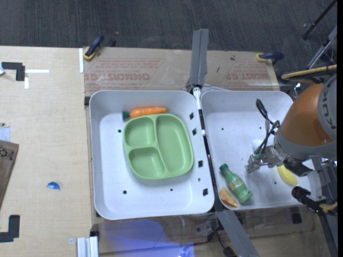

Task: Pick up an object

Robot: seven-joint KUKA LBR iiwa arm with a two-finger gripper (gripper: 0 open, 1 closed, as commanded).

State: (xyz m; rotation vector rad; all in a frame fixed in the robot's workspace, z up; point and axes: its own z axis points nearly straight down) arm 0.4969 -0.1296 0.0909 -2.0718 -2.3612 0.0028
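Note:
In the right bin (236, 108) my gripper (257, 162) hangs low over the white floor, reaching in from the right under the orange band of the arm (305, 119). Nothing shows in its grasp. Just right of it a yellow fruit-like piece (287, 175) lies partly under the wrist. A green bottle (236, 183) lies on its side left of the gripper, a short gap away. At the bin's front rim, below the bottle, sits a small tan wedge (229, 198). A black spoon (262, 111) lies toward the back.
The left bin (107, 159) holds a green divided plate (158, 145) and an orange carrot (147, 111) behind it. A grey divider post (199, 58) stands between the bins at the back. Black fittings (308, 197) stick out at the right bin's front right.

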